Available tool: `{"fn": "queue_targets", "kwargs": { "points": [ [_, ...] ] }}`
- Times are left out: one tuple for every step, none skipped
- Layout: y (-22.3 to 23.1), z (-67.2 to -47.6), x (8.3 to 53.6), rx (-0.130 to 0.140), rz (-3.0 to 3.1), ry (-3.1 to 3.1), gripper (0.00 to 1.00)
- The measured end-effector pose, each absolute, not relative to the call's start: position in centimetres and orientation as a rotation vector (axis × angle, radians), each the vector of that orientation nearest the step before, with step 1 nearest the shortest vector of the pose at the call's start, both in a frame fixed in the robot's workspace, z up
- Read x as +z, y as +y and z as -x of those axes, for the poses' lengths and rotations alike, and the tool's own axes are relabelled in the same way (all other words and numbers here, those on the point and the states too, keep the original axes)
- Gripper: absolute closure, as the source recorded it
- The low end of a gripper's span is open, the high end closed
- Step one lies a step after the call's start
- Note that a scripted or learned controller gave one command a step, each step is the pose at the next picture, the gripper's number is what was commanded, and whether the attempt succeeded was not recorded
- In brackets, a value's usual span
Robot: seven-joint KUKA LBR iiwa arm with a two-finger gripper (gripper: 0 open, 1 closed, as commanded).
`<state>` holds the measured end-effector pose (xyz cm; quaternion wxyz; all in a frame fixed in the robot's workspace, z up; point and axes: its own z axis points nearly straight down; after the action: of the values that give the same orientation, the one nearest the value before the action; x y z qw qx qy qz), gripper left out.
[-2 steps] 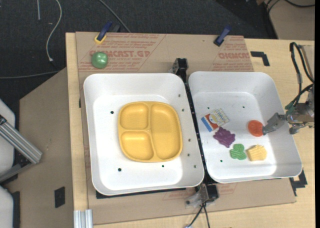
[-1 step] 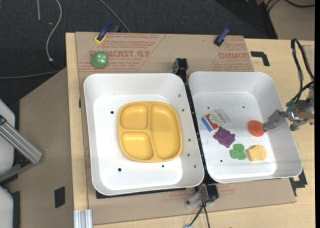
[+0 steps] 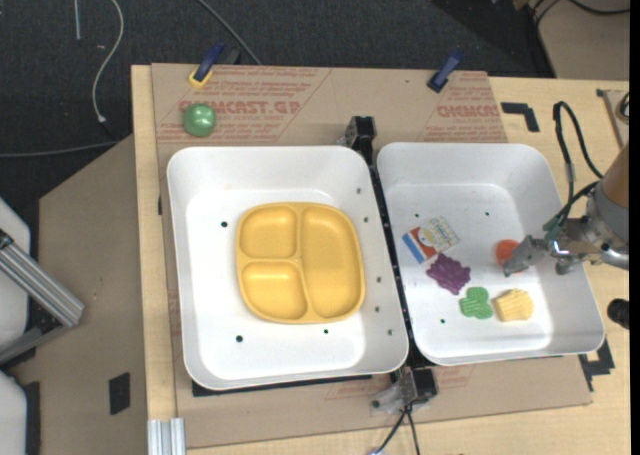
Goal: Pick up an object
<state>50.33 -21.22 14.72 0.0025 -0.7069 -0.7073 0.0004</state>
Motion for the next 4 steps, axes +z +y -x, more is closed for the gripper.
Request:
{"fn": "queue_targets", "kwargs": {
  "points": [
    [-21.4, -49.8, 10.3, 0.002, 2.217, -2.216, 0.0],
    [-21.3, -49.7, 8.4, 0.001, 2.218, -2.217, 0.0],
    [-21.3, -49.8, 9.5, -0.002, 2.22, -2.219, 1.0],
    [-21.4, -49.8, 13.8, -0.003, 2.224, -2.225, 1.0]
  ]
}}
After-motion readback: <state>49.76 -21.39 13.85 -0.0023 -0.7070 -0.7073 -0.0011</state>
